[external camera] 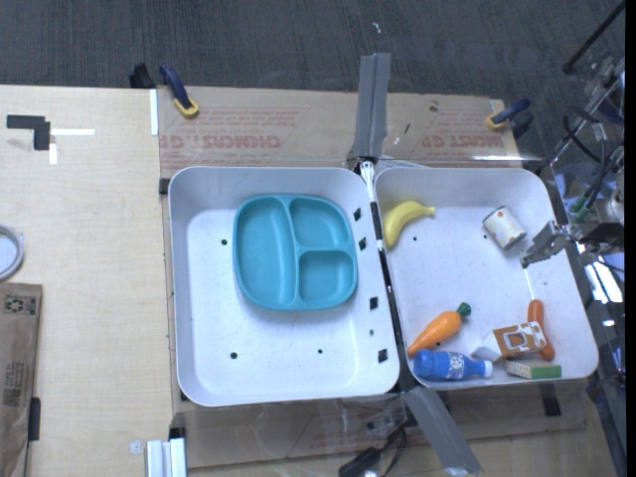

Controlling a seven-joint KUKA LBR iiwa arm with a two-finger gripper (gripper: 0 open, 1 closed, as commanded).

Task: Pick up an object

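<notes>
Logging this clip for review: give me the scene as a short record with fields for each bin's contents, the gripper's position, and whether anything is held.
left bin: teal divided plate
right bin: banana at upper left; white cylinder at upper right; toy carrot, blue bottle, small orange carton along the near side
gripper: at the right bin's right wall, near the white cylinder
held object: none visible between the fingers
task status: nothing lifted yet

Smooth white plastic bins; a glossy teal plastic plate; pale matt wood bench; brown cardboard under the bins; glossy plastic banana and carrot
</notes>
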